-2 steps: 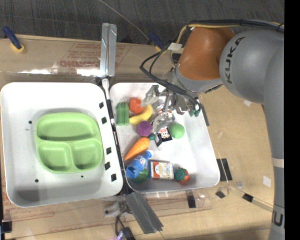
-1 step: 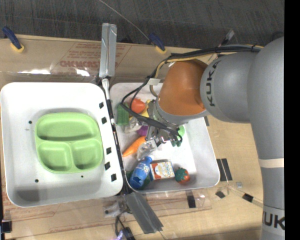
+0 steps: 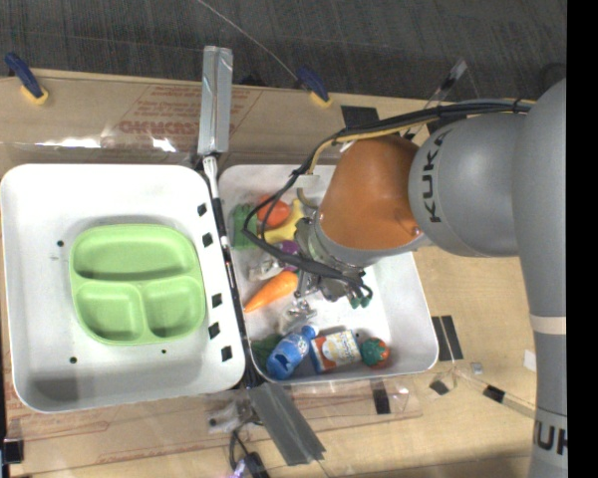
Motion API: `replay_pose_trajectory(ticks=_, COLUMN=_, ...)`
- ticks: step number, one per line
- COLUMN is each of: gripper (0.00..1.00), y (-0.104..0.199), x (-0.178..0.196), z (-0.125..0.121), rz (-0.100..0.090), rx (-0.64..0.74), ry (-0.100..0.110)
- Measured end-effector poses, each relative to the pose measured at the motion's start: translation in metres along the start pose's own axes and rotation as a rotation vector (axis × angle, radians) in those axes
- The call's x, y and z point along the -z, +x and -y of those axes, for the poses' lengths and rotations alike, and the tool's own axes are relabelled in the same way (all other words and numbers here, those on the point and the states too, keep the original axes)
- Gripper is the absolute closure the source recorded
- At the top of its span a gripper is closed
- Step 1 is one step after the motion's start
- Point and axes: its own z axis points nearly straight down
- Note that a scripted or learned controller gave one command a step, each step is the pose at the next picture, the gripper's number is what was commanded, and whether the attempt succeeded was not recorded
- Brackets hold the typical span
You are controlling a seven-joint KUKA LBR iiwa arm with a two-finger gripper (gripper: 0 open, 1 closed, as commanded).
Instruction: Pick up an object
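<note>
Gripper point(image 3: 314, 292), finger state indiscernible beneath the orange-banded wrist, low over the right bin point(image 3: 411, 312) beside a toy carrot point(image 3: 271, 290), with a blue bottle point(image 3: 291, 354) nearer the front wall; left bin point(image 3: 30, 267) holding a green divided tray point(image 3: 137, 282); cardboard-covered bench point(image 3: 100, 108).

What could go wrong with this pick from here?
1. Clutter: the gripper is low in the right bin, where the carrot, blue bottle and other toys lie packed together, so it could nudge or catch a neighbour rather than one clean object.
2. Occlusion: the orange wrist covers much of that bin from the camera, so a miss may be hard to confirm.
3. The carrot lies near the bin divider; a push could wedge it there.
</note>
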Motion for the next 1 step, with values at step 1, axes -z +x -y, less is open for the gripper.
replay_pose_trajectory(ticks=1, gripper=1.00, y=-0.0024, x=0.0105, z=-0.0016, rz=0.003, rx=0.008, ry=0.001)
